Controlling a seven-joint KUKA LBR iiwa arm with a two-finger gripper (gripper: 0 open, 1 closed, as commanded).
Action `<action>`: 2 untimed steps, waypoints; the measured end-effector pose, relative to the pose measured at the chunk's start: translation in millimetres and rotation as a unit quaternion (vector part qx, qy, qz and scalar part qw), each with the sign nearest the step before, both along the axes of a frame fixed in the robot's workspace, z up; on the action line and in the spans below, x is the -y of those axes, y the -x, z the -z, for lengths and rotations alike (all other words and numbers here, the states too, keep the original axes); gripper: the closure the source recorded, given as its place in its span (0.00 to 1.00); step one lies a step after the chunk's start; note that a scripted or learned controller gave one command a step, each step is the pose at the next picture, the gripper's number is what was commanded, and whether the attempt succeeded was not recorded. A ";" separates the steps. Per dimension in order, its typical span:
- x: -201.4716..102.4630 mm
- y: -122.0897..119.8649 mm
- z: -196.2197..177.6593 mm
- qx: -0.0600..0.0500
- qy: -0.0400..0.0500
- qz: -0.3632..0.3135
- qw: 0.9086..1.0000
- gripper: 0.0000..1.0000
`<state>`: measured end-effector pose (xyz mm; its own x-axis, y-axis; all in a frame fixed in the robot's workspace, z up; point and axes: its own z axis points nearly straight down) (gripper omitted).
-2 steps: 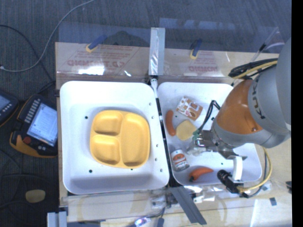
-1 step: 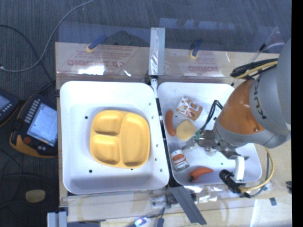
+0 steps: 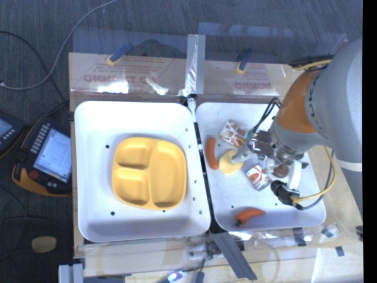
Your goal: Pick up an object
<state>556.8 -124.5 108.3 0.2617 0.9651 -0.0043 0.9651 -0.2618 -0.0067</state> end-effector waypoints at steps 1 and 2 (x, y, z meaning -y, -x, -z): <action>32.6 26.3 18.2 0.010 -0.001 -0.121 0.993 0.00; -24.7 65.6 17.8 0.013 0.003 -0.098 0.995 0.00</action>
<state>491.2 -99.7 90.6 0.0680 0.9977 -0.0050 0.9975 -0.0679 0.0204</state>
